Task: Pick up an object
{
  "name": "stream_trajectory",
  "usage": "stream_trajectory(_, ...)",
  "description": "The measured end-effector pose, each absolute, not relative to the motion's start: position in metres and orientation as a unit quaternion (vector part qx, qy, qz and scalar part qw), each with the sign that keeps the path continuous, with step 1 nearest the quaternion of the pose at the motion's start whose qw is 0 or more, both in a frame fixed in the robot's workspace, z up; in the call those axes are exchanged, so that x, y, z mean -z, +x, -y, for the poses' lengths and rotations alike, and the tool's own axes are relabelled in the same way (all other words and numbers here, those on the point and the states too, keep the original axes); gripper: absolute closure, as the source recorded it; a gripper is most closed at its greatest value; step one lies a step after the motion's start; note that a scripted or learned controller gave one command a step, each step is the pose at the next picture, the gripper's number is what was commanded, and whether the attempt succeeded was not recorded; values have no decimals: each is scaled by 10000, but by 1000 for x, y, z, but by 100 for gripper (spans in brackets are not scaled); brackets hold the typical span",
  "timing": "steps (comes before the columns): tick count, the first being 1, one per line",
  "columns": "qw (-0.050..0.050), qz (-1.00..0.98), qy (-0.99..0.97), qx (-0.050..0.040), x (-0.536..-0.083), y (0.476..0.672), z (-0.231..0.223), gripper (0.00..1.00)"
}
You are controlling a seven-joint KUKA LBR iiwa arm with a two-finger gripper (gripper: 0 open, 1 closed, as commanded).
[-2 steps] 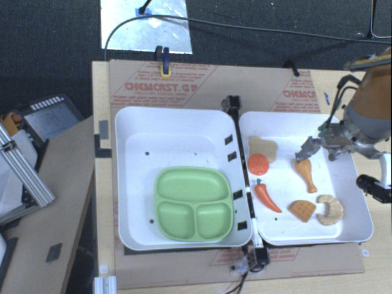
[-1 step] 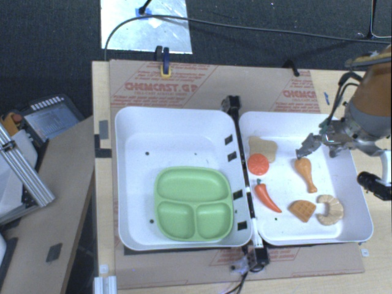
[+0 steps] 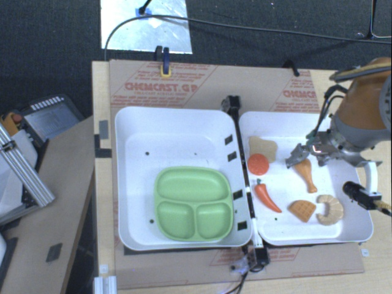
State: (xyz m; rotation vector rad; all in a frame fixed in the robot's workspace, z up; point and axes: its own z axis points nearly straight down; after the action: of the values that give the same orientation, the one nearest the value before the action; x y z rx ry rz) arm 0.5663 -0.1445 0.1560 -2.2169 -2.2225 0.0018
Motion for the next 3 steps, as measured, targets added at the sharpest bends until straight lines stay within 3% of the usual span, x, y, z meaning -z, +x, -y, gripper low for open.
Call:
stream_trajectory(2, 5, 7076, -7066, -2, -83, 568, 142, 0)
stream_trajectory(3, -15, 7079, -7063, 7, -95, 569, 143, 100)
